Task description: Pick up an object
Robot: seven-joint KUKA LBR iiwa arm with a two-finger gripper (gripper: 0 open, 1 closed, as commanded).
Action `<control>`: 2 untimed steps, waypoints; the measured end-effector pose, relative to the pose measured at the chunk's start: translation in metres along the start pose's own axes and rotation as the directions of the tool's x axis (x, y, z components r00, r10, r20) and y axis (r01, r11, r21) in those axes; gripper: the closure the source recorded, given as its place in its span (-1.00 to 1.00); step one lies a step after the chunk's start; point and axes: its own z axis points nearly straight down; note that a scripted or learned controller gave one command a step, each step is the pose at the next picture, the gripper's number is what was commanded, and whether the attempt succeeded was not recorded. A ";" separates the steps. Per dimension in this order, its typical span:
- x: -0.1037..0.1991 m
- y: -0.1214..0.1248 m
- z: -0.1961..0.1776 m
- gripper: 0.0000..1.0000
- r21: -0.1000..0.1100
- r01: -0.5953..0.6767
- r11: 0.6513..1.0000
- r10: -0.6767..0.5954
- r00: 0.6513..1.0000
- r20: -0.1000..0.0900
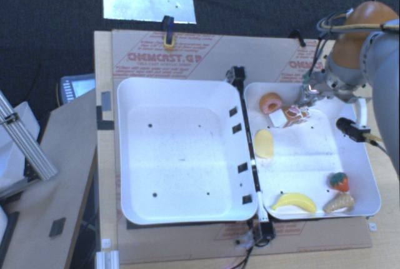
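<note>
The right bin (350, 155) holds several toy foods. A pink-orange doughnut (270, 102) lies at its far left corner, and a small red-and-white piece (294, 115) sits just right of it. A pale yellow oval piece (264, 144) rests against the left wall. Along the front lie a yellow banana (295, 202), a tan cone-shaped piece (339, 203) and a red piece with a green top (339, 181). My gripper (307, 97) hangs low over the far edge of this bin, just above and right of the red-and-white piece. I see nothing held in it.
The left bin (125, 136) stands beside the right one, with a black-clipped divider (245, 136) where they meet. The bins sit on a cardboard sheet (206, 55). The arm's grey link and orange band (369, 30) reach in from the right.
</note>
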 end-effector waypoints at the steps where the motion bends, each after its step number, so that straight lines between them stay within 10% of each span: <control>1: -0.002 0.000 0.000 1.00 0.002 -0.002 1.000 0.002 1.000 -0.005; 2: -0.006 0.000 -0.002 1.00 0.004 -0.002 1.000 0.002 1.000 -0.010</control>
